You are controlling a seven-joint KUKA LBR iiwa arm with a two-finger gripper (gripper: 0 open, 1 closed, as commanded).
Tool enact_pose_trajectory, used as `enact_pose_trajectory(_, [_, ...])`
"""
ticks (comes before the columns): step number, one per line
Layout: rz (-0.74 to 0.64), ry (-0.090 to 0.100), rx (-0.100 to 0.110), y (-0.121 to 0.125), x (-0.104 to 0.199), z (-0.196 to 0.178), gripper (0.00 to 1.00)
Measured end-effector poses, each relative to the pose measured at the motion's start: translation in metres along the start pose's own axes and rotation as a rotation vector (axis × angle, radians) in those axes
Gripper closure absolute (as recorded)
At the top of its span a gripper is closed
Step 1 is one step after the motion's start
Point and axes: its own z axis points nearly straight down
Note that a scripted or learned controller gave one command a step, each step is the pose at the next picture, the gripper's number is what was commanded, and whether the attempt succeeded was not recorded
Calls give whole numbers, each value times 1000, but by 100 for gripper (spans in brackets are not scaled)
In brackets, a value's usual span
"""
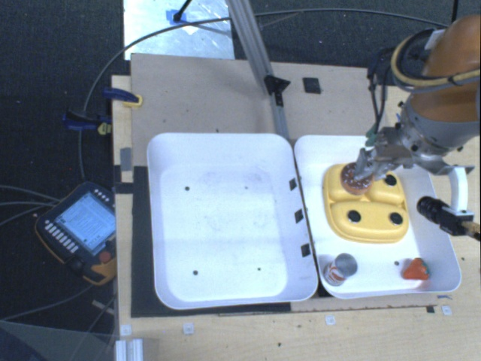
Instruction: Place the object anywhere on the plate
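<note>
Right bin (443, 273) holds yellow plate (368, 213) — brown object (352, 177) on it.

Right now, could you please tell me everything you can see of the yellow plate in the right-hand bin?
The yellow plate looks like smooth moulded plastic, roughly rectangular with rounded corners and a raised rim, seemingly split into compartments. A few small dark spots mark its surface. It lies flat in the right bin, toward the far side. A small round brownish object sits at its far left corner, with the gripper right over it. A metal cup and a red item lie nearer the camera, apart from it.
</note>
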Motion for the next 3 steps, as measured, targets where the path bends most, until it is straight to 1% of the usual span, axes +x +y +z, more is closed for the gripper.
enact_pose_trajectory(1, [-1,0,0,17,47,6,100])
enact_pose_trajectory(2, [1,0,2,27,88,29,100])
enact_pose_trajectory(3, [0,1,2,36,134,53,100])
